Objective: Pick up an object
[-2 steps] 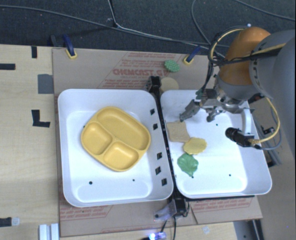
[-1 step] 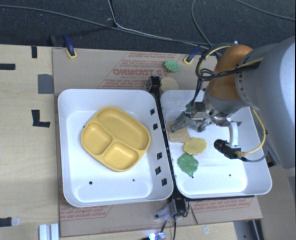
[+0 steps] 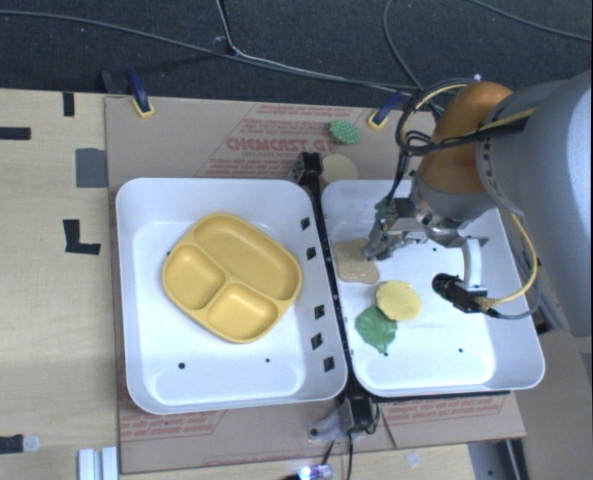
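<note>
Although the gripper (image 3: 374, 248) hung low over the pale tan piece (image 3: 356, 267) near the left wall of the right bin (image 3: 516, 368), nothing could be seen between it and the piece, and how wide it stood could not be told. The step looked like the descent for a grasp; the next move would likely call for closing squarely on that flat piece, then lifting. Just beside it, toward the bin's front edge, lay a yellow piece (image 3: 398, 300) touching a green piece (image 3: 375, 329). The left bin (image 3: 146, 368) held a yellow divided tray (image 3: 231, 277).
</note>
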